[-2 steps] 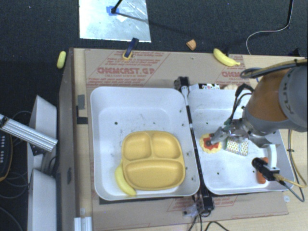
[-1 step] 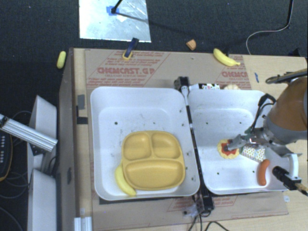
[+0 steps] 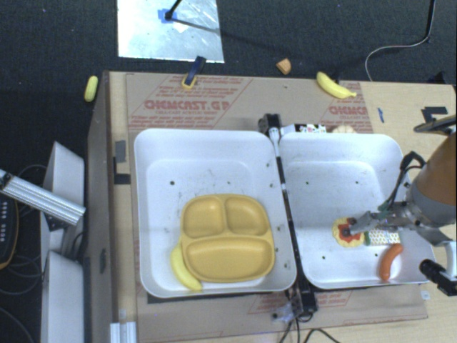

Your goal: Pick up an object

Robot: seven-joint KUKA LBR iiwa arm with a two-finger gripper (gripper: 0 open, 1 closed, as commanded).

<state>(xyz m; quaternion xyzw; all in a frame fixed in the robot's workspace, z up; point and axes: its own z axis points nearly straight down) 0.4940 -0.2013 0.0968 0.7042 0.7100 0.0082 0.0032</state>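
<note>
A: What could the robot pick up here?

B: The closest thing is a small round toy pizza (image 3: 348, 234), yellow with red on top. It lies flat on the floor of the right bin (image 3: 335, 156), toward the near side.

A: Is the hand on it?

B: The hand (image 3: 355, 226) is right over it, at the pizza's right edge. The tip is dark and small, so I cannot tell how far open it is. I cannot see anything held in it either.

A: Why is the arm so low?

B: I think it reaches in from the right and leans down because the pizza is flat and thin. You have to get low to pinch a thing like that.

A: What else is close by?

B: A toy sausage (image 3: 389, 261), orange-red, lies just to the right of the pizza, near the bin's near wall. It might get bumped.

A: And the other bin?

B: The left bin (image 3: 207, 148) has a yellow plate (image 3: 227, 237) with three parts in it. A yellow banana (image 3: 183, 270) leans against the plate's left near edge.

A: Anything outside the bins?

B: Another banana (image 3: 334, 85) lies on the far side of the table (image 3: 235, 95).
</note>
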